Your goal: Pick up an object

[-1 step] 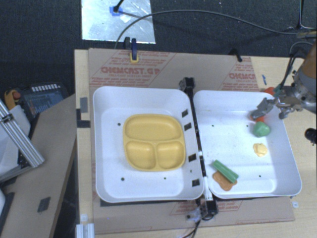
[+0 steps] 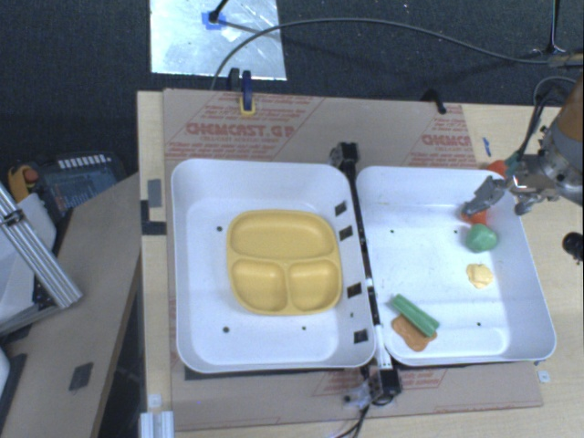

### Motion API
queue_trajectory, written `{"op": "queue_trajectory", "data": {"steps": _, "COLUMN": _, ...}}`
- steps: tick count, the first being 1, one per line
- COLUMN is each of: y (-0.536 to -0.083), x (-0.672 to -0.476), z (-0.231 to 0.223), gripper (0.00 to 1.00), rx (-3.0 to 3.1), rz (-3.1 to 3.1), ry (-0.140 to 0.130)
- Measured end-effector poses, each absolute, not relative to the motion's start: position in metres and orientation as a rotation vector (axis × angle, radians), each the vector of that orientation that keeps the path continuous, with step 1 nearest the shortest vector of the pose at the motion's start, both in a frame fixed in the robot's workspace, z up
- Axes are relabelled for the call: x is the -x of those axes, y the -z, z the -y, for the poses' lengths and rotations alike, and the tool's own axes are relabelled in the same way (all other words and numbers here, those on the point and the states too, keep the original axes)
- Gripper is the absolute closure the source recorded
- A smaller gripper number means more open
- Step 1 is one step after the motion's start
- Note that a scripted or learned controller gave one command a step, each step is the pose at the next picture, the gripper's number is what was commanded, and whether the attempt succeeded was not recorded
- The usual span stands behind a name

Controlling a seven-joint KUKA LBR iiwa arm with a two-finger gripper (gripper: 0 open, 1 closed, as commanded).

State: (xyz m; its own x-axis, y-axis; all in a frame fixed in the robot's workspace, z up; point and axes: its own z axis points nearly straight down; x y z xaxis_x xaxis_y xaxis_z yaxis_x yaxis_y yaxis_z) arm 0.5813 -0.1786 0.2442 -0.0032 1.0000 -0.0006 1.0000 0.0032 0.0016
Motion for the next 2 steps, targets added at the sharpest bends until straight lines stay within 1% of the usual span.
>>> {"op": "queue_trajectory", "data": {"steps": 1, "y": -0.203, "x": -0.582, "z": 0.18, "gripper": 0.0, "rx": -2.22, "rz": -2.224, "ry": 0.001}}
{"op": "queue_trajectory", "data": {"steps": 2, "y": -0.16, "x": -0.577, "z": 0.183, "gripper": 0.0, "rx": -2.22, "rz": -2.222, "ry": 0.0}}
